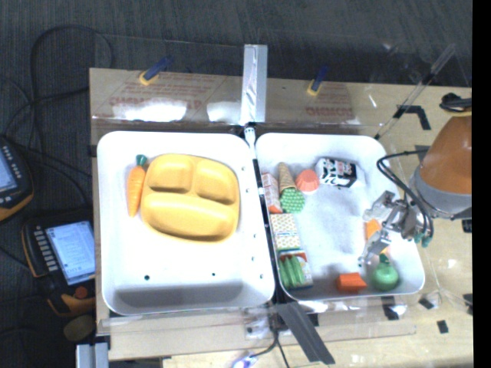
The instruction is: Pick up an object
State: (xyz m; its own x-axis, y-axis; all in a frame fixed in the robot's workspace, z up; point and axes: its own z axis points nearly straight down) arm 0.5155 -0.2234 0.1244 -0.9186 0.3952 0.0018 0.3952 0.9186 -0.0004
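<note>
Camera view: no legible writing on black-and-white carton (336, 172) or patterned boxes (285, 240). Gripper (381, 234) low near right bin's (330, 140) right wall, above green toy (383, 276); grip state unclear. Bare floor mid-bin. Left bin (180, 286): yellow tray (190, 196), carrot (136, 186).

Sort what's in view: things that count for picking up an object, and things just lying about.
For the job:
end effector, low in the right bin
green round toy just below it
orange block
black-and-white item
green dotted cone

Lying about:
yellow divided tray and carrot in the left bin
handheld screen on the floor
</note>
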